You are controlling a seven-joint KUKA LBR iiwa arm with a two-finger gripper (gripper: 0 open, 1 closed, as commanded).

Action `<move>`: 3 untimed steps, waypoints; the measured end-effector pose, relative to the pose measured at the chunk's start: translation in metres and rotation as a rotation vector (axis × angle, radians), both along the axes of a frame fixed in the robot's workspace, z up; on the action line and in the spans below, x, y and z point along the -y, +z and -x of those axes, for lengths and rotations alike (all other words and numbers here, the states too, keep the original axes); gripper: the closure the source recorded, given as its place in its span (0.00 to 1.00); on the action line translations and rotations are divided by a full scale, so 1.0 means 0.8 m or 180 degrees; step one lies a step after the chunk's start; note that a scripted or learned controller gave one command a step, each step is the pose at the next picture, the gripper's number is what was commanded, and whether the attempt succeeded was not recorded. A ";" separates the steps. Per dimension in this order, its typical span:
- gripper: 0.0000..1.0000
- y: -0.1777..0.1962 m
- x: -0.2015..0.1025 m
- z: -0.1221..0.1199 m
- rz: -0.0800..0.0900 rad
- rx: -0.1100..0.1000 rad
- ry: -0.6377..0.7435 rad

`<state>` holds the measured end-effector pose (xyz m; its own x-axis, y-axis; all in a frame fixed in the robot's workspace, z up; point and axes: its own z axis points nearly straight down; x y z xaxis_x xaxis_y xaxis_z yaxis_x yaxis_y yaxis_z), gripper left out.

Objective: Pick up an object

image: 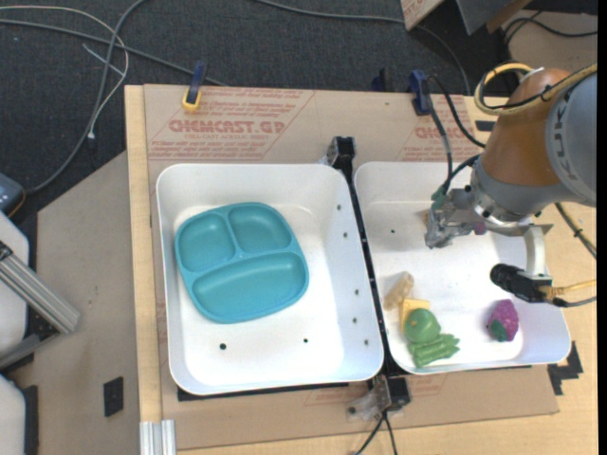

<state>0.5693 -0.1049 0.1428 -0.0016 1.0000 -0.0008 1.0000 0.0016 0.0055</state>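
Observation:
My gripper (pixel 438 233) hangs over the upper middle of the right bin (pixel 379 192), fingers pointing down and left, with nothing seen between them. Below it, near the bin's front left, lie a tan piece (pixel 398 289), a yellow and green toy (pixel 419 322) and a green ridged piece (pixel 435 350). A purple toy (pixel 504 319) sits at the front right of the same bin. In the left bin (pixel 180 183) rests a teal divided plate (pixel 243 261).
The two bins meet along a black-clamped divider (pixel 358 235). They stand on a cardboard sheet (pixel 237 121) held by blue clamps. Cables run across the dark floor at the back left.

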 end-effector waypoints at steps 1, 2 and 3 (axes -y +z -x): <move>1.00 0.057 0.008 0.001 0.0001 0.0001 -0.0004; 1.00 0.137 0.005 -0.006 0.0002 0.0008 0.0001; 1.00 0.122 -0.057 -0.011 -0.0012 -0.0026 0.0011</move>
